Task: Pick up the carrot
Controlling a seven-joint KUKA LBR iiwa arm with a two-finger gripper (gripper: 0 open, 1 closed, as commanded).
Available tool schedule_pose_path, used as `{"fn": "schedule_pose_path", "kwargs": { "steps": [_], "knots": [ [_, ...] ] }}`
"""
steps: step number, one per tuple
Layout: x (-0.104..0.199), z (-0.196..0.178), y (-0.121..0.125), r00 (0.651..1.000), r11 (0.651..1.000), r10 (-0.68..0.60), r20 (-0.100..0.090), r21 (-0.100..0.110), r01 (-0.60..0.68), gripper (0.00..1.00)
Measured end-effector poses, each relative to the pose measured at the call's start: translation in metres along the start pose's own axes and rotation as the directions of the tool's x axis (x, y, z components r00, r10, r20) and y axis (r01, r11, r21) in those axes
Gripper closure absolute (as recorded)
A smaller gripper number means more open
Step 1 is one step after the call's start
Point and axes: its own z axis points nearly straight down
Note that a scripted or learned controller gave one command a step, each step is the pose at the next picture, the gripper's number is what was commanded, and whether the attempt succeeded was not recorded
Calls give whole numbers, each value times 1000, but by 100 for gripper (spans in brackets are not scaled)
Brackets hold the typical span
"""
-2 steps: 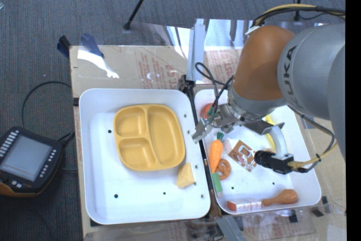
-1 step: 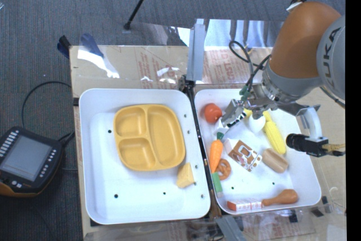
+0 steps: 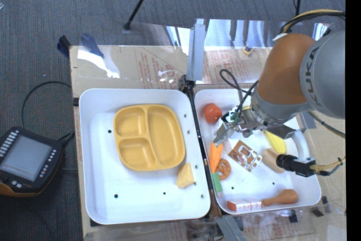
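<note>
We see the small orange plastic carrot (image 3: 215,157) lying in the right white bin (image 3: 313,192), close to its left wall, pointing roughly toward the bin's near edge. The claw (image 3: 225,131) hangs just above the carrot's upper end, at the tip of the grey arm with its orange band (image 3: 287,73); we cannot tell whether it is open or closed, and nothing visibly sits in it.

Around the carrot the bin is crowded. A red round tomato-like toy (image 3: 212,113) lies just behind it, a brown pretzel-shaped piece (image 3: 223,169) touches its right side, and a thin green stick (image 3: 216,184) lies just below it. Further right sit a small printed orange-and-white card (image 3: 245,156), a yellow banana-like piece (image 3: 274,140) and a beige bread-like piece (image 3: 271,159). Along the near wall lie a red-and-white flat box (image 3: 244,205) and a tan drumstick toy (image 3: 281,197).

The left white bin (image 3: 101,195) holds a yellow three-compartment plastic plate (image 3: 149,136) and a pale yellow wedge (image 3: 185,176) beside the plate's near right corner.

Both bins rest on a counter (image 3: 130,68) of glossy brown board. Dark grey carpet (image 3: 56,3) surrounds it, with a handheld control pendant (image 3: 25,160) on the floor at left.
</note>
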Motion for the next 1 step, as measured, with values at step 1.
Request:
{"fn": "schedule_pose_path", "kwargs": {
  "steps": [1],
  "knots": [
    [-1, -10, 1, 1000, 1000, 2, -1, 1, -2, 100]
  ]
}}
